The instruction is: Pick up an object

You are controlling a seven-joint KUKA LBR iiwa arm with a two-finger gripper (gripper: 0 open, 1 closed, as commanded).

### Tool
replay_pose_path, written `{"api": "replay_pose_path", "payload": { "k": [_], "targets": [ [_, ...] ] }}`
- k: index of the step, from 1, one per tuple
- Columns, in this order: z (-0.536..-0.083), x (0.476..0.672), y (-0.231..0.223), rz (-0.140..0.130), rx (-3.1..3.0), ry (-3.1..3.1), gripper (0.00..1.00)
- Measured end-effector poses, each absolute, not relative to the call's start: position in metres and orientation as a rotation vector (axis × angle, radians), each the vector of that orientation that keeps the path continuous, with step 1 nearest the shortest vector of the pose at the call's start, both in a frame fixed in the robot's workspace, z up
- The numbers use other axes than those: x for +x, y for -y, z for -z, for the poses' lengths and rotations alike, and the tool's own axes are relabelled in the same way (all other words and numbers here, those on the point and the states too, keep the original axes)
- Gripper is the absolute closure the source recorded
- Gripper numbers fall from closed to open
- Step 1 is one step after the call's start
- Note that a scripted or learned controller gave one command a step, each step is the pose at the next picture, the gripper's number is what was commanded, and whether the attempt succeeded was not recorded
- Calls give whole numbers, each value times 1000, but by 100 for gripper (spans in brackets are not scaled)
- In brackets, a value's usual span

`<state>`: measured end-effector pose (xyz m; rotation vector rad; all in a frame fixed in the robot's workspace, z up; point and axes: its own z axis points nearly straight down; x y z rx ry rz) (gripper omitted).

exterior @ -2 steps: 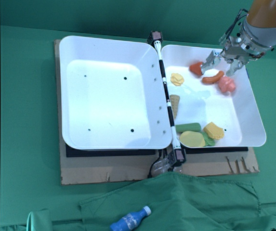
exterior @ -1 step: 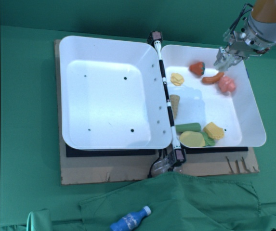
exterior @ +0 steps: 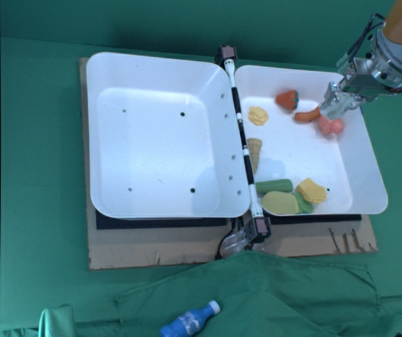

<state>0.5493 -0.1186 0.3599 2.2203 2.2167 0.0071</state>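
My gripper (exterior: 335, 107) hangs over the right bin's (exterior: 369, 167) far right side, under the arm's orange band. Its tip is right above the end of an orange sausage-shaped toy (exterior: 306, 116). A pink toy (exterior: 331, 126), slightly blurred, lies just below and in front of the tip. I cannot make out whether either one is touched. A red strawberry-like toy (exterior: 287, 100) sits to the left of them.
The right bin also holds a yellow piece (exterior: 257, 115), a cone (exterior: 255, 150), a green cucumber (exterior: 273, 186), a yellow-green slice (exterior: 279, 202) and a yellow block (exterior: 311, 190). The left bin (exterior: 99, 69) sits alongside. A blue bottle (exterior: 190, 319) lies on the cloth in front.
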Motion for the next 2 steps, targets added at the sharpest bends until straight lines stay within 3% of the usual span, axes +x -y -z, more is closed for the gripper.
{"api": "replay_pose_path", "payload": {
  "k": [1,2],
  "targets": [
    [-356,469,88,-2,2224,-2221,100],
    [-368,473,90,-8,2222,-2211,100]
  ]
}}
